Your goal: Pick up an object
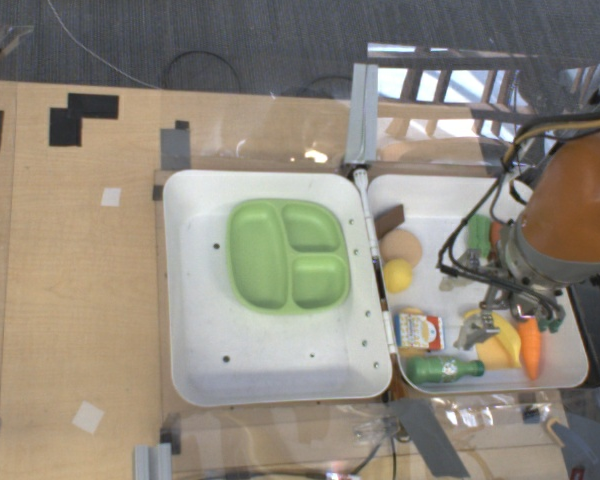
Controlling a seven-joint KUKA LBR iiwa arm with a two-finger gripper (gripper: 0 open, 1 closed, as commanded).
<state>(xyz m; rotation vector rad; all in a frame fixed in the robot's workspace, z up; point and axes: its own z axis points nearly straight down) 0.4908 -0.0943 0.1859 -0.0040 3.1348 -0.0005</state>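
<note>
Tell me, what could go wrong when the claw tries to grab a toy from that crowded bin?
The claw hangs low over a tight pile in the right bin: a carrot, a yellow piece and a green bottle lie close together. It might pinch two at once, or nudge one away and catch nothing. The pile also sits near the bin's front wall, so a finger could bump it.

The right white bin (577, 373) holds a huddle of toy foods: a yellow lemon (397, 276) touching a tan egg-shaped piece (401, 245) above it — both near the left wall. A small printed carton (418, 330) lies lower, a green bottle (446, 370) on its side below it, and an orange carrot (530, 348) beside a yellow wedge (495, 351).
</note>
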